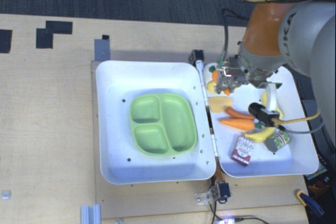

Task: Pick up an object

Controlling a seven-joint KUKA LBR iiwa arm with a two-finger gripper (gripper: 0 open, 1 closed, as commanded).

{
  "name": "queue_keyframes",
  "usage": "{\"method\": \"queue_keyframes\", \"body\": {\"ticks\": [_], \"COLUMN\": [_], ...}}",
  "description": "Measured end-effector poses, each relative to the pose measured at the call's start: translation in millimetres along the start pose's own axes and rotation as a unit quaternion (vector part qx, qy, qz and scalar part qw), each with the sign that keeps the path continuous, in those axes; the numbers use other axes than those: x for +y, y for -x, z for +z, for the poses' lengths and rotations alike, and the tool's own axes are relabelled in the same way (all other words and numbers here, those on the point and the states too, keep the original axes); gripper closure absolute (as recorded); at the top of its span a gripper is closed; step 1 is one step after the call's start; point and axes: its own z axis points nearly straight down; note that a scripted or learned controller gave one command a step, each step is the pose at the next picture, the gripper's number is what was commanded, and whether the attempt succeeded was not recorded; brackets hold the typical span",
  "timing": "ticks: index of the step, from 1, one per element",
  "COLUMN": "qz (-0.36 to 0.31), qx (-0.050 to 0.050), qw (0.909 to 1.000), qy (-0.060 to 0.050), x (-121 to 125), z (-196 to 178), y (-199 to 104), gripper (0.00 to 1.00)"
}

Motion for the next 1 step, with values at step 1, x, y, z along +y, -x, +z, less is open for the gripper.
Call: {"method": "queue_keyframes", "body": {"ticks": [1], "qz": [0.002], "qx": [0.000], "qw": [1.0000], "qy": [0.000], "x": [-110.7], "z": [-36.7], "y": [7.9], "gripper": [1.00]}}
